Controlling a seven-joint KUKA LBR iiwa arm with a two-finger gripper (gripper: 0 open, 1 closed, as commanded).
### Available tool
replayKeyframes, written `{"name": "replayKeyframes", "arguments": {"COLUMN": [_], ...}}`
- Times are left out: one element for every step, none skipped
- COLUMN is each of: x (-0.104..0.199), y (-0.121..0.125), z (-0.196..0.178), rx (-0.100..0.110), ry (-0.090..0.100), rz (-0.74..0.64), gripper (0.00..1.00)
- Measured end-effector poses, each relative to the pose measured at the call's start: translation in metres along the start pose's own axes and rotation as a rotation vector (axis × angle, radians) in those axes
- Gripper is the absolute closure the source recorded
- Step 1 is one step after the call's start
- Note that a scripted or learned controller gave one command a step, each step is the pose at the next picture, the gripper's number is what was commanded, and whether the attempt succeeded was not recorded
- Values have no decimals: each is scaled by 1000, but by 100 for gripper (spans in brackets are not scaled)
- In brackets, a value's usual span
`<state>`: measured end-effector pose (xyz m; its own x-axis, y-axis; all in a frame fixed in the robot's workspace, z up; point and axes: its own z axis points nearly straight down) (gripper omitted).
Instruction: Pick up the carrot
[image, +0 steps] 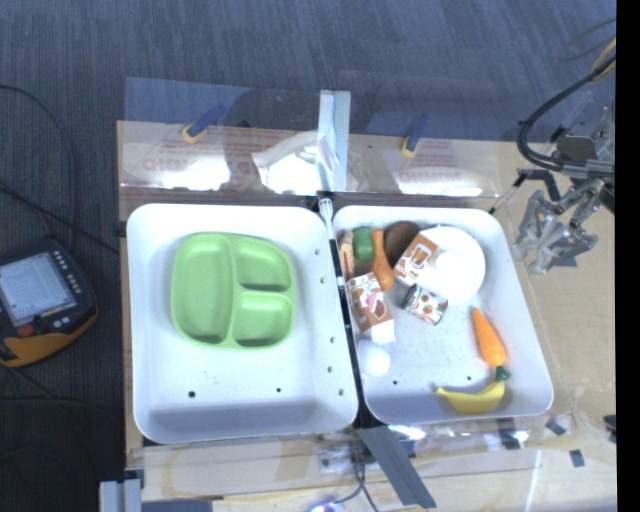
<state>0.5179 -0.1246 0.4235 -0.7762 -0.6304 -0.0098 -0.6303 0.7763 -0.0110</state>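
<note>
carrot (488, 337) in right bin (520, 300) | banana (470, 397) near | pincer (553, 235) outside bin

Robotics lab: bench w/ white bins (150, 400), teach pendant (40, 300), cables.

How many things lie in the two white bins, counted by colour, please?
Green: 2, the green divided plastic plate and a small green item.
Orange: 2, the orange carrot and another long orange piece.
Yellow: 1, the yellow banana.
White: 2, the round white plate and a small white ball.
Brown: 1, a dark brown rounded item.
Printed cartons or cans: 3.
Total: 11.
</note>
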Motion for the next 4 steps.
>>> {"name": "replayKeyframes", "arguments": {"x": [38, -14, 48, 21], "y": [-32, -27, -38, -9], "z": [106, 176, 168, 323], "rx": [-16, -21, -13, -21], "ry": [8, 8, 6, 3], "rz": [-221, -268, -490, -782], "gripper": [100, 100, 100, 100]}}
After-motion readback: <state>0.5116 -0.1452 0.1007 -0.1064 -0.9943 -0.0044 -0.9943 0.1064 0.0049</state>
